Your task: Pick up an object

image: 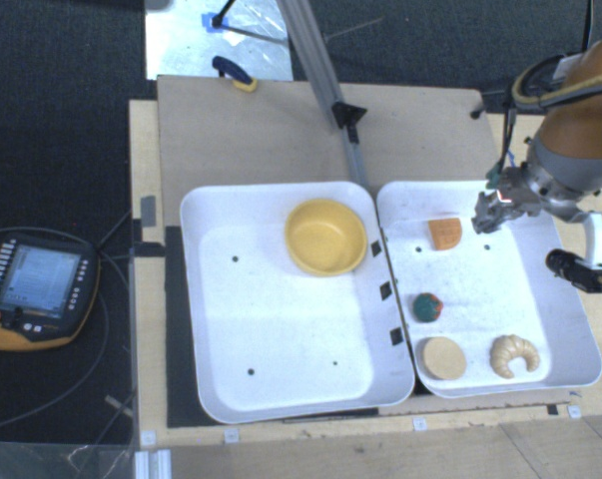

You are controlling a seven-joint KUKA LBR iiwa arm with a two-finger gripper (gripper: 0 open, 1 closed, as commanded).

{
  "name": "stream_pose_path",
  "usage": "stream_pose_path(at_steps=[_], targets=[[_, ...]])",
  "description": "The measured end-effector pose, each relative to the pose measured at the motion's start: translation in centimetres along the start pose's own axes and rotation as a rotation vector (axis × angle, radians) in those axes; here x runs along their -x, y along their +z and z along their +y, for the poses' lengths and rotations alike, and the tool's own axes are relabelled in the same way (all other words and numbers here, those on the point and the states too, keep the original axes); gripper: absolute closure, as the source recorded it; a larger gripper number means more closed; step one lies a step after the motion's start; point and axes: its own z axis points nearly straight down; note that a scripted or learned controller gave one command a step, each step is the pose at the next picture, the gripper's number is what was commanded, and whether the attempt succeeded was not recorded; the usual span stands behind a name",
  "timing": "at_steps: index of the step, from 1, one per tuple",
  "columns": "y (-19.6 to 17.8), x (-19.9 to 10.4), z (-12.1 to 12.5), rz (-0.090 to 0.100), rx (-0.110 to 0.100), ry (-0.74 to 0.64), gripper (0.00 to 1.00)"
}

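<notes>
- Your nearest candidate is the orange block (444, 234), a small squarish piece with a paler top face, lying in the right bin (560, 297) toward its far end.
- You'll find the gripper (488, 211) at about two o'clock from that block, just beside it and apart from it; whether its fingers are spread or closed cannot be told, and nothing shows between them.
- At six o'clock from the block lie a green-and-red ball (427, 307), then a round tan disc (443, 358), with a pale croissant (514, 355) at the disc's three o'clock.
- The left bin (241, 307) holds a yellow bowl (325, 237) at its far right corner.
- The arm (575, 118) is cut off by the picture's right edge.
- A handheld pendant (33, 295) lies well off the worktop (231, 128) at nine o'clock.
</notes>
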Motion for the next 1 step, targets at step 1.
stream_pose_path(at_steps=[1], targets=[[-4.15,0.02,0.11,0.0,-0.001,0.0,1.0]])
